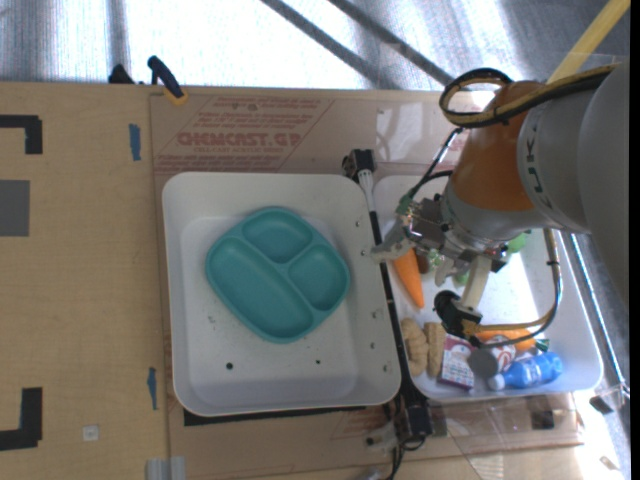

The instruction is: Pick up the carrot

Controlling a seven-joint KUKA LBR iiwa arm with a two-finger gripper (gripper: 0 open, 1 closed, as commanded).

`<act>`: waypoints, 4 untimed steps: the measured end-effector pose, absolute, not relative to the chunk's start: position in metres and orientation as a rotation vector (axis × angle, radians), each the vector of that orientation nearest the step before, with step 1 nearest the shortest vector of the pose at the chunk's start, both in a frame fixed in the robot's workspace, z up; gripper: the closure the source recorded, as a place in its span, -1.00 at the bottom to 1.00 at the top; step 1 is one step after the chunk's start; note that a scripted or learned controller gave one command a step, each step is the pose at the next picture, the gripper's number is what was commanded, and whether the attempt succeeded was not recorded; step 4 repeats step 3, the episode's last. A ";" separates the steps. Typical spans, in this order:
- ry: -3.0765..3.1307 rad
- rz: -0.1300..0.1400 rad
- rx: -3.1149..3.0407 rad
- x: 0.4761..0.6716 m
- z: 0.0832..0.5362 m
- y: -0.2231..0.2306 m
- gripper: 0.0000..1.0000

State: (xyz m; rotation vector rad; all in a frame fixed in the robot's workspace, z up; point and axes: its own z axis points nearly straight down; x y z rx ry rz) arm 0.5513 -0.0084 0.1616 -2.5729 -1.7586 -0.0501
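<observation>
Carrot [409, 278]: a short orange cone with smooth, faintly glossy skin. It lies in the right bin [583, 320], close against the bin's left wall, with its broad end toward the top of the view and its point toward the bottom. The pincer [420, 251] sits right at the broad end, under the grey and orange wrist. Whether it is released, clenched or grasping the carrot cannot be told from above.

Likely risks: the tapered, slick body could squirt out of a squeeze made too near the tip. The wall just beside it leaves little room on that side, so the pincer may catch the rim or push the carrot instead of closing around it. A lift with an off-centre hold could let the carrot swing and drop.

Near the carrot's tip lie lumpy beige peanut shells [421, 343], then a small red and white carton [457, 364] and a clear blue plastic bottle [527, 371], all close enough to be knocked.

The left bin [176, 268], hard white plastic, holds a matte teal plate [278, 273] with three compartments. Both bins rest on a bench [80, 268] covered with brown cardboard
</observation>
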 end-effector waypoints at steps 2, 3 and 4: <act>-1.756 -0.051 -2.573 0.551 0.161 -0.009 -1.00; -1.764 -0.060 -2.568 0.554 0.173 -0.004 1.00; -1.764 -0.060 -2.568 0.554 0.173 -0.004 1.00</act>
